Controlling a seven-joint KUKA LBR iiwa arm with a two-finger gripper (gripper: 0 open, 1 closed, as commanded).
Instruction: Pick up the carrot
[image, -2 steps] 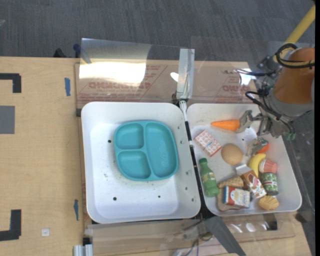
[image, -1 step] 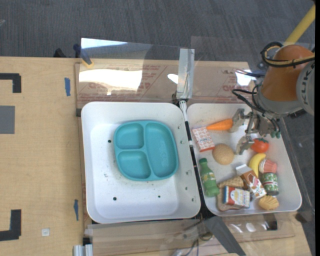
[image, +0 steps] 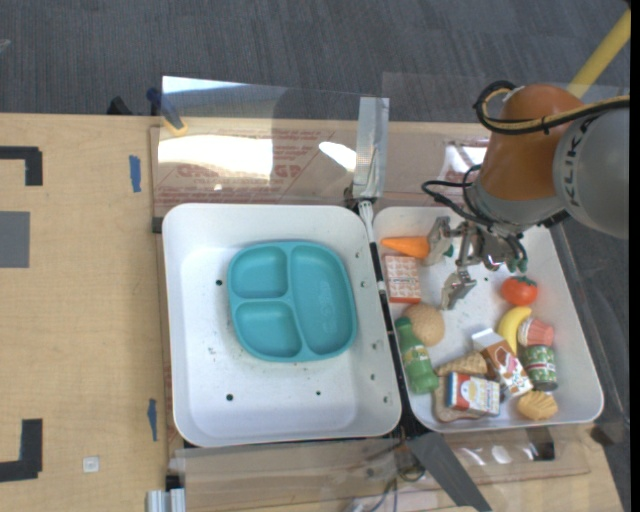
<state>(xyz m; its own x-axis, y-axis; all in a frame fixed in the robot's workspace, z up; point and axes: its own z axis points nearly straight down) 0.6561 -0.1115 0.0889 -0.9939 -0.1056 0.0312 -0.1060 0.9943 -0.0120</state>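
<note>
The carrot (image: 404, 246) is a small orange cone lying at the far left corner of the right bin (image: 580, 330), its tip pointing left toward the divider. My gripper (image: 448, 266) hangs just right of it, low over the bin. Its fingers are spread open, one fingertip (image: 437, 241) close beside the carrot's thick end and the other nearer the bin's middle. Nothing is between the fingers.
Around the carrot the right bin holds a red-and-white box (image: 403, 280), a beige ball (image: 425, 323), a green bottle (image: 416, 362), a tomato (image: 519, 291), a banana (image: 511, 325) and several small packets. A teal divided plate (image: 292, 300) sits in the left bin (image: 190, 330).
</note>
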